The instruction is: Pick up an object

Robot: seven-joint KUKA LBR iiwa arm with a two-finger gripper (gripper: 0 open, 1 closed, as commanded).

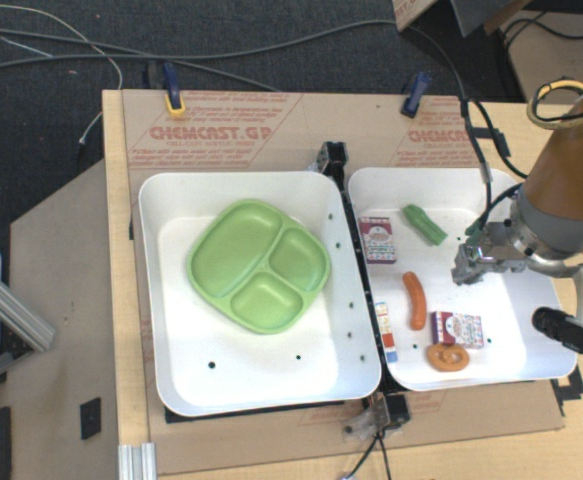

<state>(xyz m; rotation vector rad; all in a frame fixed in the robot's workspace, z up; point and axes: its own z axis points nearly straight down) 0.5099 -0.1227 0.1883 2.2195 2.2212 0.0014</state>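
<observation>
The right bin [531, 193] holds several small items: a green oblong piece [424, 224], a dark red carton [378, 239], an orange sausage [414, 300], a pretzel [448, 357], a pink and white carton [458, 328] and a thin box [383, 332] against the left wall. My gripper [471, 266] hangs low over the middle of the right bin, right of the sausage and above the pink carton. Nothing shows between its tips.
In the left bin [161, 298] lies a green three-compartment plate [260, 265]. Both bins rest on a cardboard sheet [271, 128] with blue clamps at the back. The arm [566, 188] covers the right bin's right side. Cables run behind the bench.
</observation>
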